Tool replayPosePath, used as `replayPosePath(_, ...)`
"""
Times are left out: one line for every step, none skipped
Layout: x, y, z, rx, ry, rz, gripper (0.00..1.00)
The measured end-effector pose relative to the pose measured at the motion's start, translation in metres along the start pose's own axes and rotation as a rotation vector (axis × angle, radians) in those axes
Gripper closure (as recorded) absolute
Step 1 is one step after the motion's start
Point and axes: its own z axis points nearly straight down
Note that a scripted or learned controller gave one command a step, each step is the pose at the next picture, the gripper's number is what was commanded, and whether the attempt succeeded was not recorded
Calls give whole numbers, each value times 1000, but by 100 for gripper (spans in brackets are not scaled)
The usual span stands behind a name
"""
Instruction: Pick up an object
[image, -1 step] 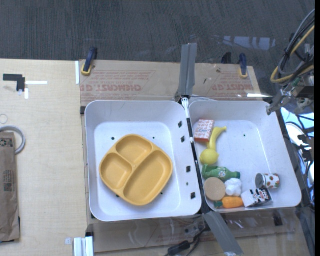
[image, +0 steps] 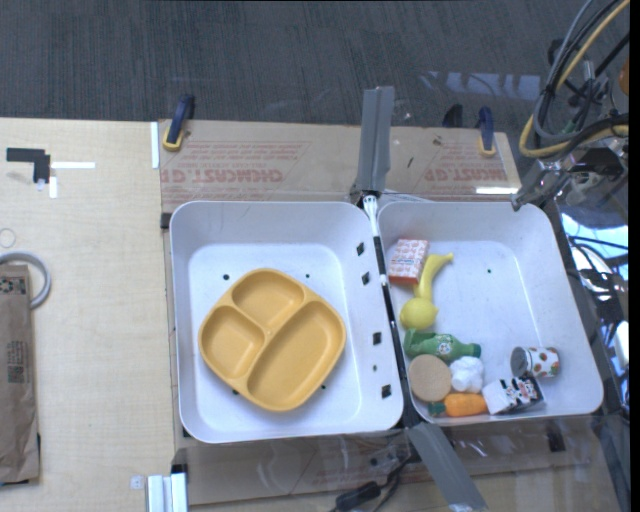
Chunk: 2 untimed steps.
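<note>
Nothing is lifted yet. The toys, among them a yellow squash (image: 424, 297), a tan disc (image: 431, 378) and a small can (image: 534, 362), are left lying low in the right bin (image: 560, 250). The gripper's state cannot be told.

Two bins sit side by side on a bench, the left bin (image: 185, 300) holding a divided plate (image: 272, 338) near its centre. In the right bin (image: 560, 300), items crowd the left and near sides: a carton (image: 406, 261) at the far left, a gourd (image: 425, 295) just beside and nearer, then a plush toy (image: 442, 347), a disc (image: 431, 379), a ball (image: 467, 374) and a carrot (image: 464, 405). A box (image: 516, 394) and a can (image: 535, 361) lie to their right.
</note>
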Motion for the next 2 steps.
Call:
replayPosePath(82,-32,101,3,1,-42,0)
replayPosePath(101,-15,121,2,1,-46,0)
